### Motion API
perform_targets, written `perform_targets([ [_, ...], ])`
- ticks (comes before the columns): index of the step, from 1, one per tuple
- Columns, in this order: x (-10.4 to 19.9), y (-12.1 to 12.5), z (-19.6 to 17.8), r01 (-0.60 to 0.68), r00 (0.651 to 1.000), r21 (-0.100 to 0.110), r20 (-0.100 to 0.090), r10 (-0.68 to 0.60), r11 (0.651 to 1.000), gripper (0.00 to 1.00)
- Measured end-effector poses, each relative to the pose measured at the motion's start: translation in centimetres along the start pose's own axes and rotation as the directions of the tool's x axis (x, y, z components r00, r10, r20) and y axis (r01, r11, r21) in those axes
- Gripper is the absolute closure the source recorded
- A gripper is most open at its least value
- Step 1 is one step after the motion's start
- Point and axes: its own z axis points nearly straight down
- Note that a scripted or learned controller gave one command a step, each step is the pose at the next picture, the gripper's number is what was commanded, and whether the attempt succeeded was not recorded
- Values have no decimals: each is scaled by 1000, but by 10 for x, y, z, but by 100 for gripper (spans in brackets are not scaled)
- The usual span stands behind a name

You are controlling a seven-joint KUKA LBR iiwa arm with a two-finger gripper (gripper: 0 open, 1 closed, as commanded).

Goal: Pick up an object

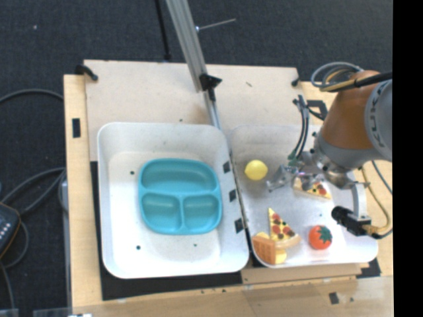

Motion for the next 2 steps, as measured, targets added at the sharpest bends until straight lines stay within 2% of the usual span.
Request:
perform_targets([
  [1, 4, 9, 49, -1, 1000, -1, 0, 1, 1000, 0],
  [2, 2, 10, 36, -6, 1000, -7, 0, 6, 1000, 100],
])
